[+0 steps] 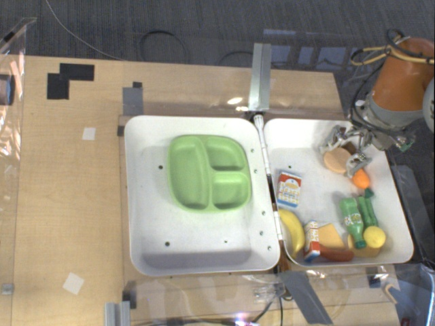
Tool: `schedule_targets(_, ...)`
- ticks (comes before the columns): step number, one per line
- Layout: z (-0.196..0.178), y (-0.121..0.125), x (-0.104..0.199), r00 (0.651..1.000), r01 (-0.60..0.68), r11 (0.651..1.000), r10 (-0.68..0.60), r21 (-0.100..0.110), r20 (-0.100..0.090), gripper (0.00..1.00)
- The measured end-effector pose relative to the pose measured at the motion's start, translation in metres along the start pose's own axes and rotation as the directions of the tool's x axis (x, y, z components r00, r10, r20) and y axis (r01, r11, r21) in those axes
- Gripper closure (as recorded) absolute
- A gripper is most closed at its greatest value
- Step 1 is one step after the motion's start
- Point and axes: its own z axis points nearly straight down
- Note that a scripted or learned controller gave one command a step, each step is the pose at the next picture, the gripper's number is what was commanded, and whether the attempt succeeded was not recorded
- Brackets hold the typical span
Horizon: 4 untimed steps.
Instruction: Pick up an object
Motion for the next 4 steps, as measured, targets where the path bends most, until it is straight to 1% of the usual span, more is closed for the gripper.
schedule_targets(1,0.003,0.054,0.028,0.990,-0.143,0.990,0.143,0.000,0.000,1.00)
schedule_targets(2,-0.193,0.043,-0.012,0.988,-0.153,0.988,0.152,0.011,0.011,1.00)
schedule_targets(3,-0.023,0.065,0.016,0.961,-0.275,0.961,0.275,-0.010,-0.013,1.00)
schedule_targets(4,-0.147,0.051,-0.005,0.998,-0.070,0.998,0.070,0.007,0.006,1.00)
